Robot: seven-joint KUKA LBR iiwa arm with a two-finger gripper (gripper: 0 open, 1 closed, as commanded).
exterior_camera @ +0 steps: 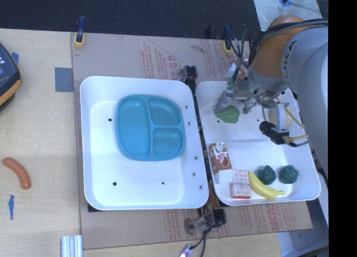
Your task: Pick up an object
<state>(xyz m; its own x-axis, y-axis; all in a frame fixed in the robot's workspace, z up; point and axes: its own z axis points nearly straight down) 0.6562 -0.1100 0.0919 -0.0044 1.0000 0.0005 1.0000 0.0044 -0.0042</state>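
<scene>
**Two bins, gripper low over a green item in the right one**

One arm (304, 55) enters from the right, grey with its orange band (279, 44) showing above the wrist. The gripper (230, 104) sits at the far end of the right bin (245, 139), directly over a green object (228, 115). The metal fingers (222, 103) reach down to the object's upper edge; whether they are spread, closed, or clamped on it cannot be told from this angle, since the wrist hardware covers the tips.

Relative to the gripper:
- Green object: immediately below and touching or nearly touching the fingers.
- Brown packet (220, 156): nearer the camera, by the bin's left wall.
- Small red-and-white box (240, 184): further toward the camera, at the near wall.
- Banana (264, 187): just beside the box, on its right.
- Two dark green lumps (266, 174) (288, 174): behind the banana, near the bin's near right corner.
- Left bin (100, 139): to the gripper's left, holding a blue divided plate (150, 127).
- Sausage (18, 172): well apart, on the bare bench far left.

Black cable clip (274, 132) hangs off the wrist, to the right of the gripper.
</scene>
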